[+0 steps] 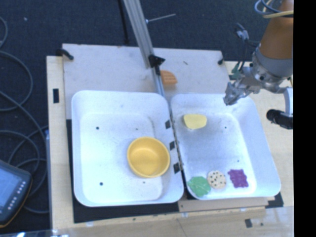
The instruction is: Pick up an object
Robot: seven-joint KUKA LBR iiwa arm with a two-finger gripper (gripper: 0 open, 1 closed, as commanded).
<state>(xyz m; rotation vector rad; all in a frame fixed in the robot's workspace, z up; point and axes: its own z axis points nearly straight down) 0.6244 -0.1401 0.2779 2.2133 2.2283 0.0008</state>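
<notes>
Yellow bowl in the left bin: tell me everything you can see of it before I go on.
The yellow bowl is round, plain and smooth, with a soft sheen like plastic. It stands upright, mouth open to the camera, with nothing inside. It rests on the floor of the left bin, toward that bin's right side, close to the wall shared with the right bin but apart from it. Nothing else touches it; the claw hangs over the right bin's far corner.

Yellow bowl (148,156), pale-yellow piece (194,121), green piece (199,185), speckled cream cookie (216,179), purple piece (238,177).
</notes>
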